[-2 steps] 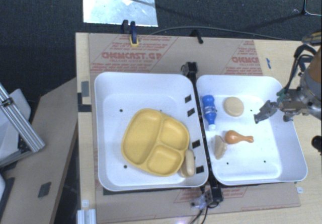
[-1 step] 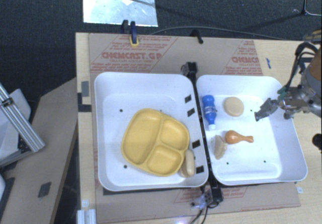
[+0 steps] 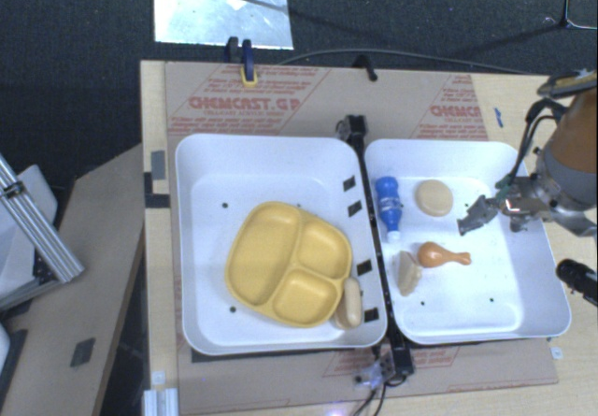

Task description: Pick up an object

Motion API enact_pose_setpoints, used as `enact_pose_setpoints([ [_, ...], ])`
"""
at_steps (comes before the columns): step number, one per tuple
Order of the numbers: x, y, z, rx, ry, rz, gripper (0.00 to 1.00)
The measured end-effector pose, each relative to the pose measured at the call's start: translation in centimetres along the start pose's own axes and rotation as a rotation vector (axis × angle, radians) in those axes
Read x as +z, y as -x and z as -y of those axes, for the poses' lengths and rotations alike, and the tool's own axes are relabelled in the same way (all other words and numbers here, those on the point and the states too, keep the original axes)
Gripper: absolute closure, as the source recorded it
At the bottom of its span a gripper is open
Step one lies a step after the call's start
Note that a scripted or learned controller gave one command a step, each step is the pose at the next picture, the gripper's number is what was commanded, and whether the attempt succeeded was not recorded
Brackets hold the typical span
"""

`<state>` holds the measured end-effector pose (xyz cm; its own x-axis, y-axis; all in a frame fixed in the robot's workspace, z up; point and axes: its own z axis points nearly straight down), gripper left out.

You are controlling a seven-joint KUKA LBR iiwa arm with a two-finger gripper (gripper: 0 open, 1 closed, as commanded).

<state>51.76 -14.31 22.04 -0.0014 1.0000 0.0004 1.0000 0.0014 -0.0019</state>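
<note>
Looked like the approach step, nothing grabbed yet. Closest candidate: the orange plastic drumstick-shaped toy (image 3: 442,256), lying flat on the floor of the right-hand shallow white bin (image 3: 537,311), just below and a bit left of the two-finger gripper (image 3: 475,216). Fat rounded end toward the left, thin handle end pointing right, glossy and smooth, so probably slippery across the fat part; narrow neck probably the better place to pinch.

Gripper itself hung over the right bin near its right wall, dark fingers pointing left. Couldn't tell if spread or pinched, too small and dark against the white. Nothing visible between them anyway.

Next move, by my guess: shift down-left over the drumstick, line up across the neck, drop, squeeze.

Other stuff nearby: round beige plastic bun-like disc (image 3: 434,197) just to the left of the fingers, slightly higher. Blue plastic bottle with a white label (image 3: 388,204) farther left, against the divider. Pale tan lumpy piece (image 3: 408,272) left of the drumstick, almost touching its fat end.

Way off left in the other white bin (image 3: 201,218): yellow compartment tray (image 3: 288,263), with a small cream oblong thing (image 3: 350,302) at its lower right corner.
</note>
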Motion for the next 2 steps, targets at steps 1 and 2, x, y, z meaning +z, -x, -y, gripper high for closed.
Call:
enact_pose_setpoints([
  [1, 4.9, 1.0, 0.0, 0.0, -0.001, 0.0, 0.0],
  [2, 9.7, 1.3, -0.8, 0.0, 0.0, 0.0, 0.0],
])
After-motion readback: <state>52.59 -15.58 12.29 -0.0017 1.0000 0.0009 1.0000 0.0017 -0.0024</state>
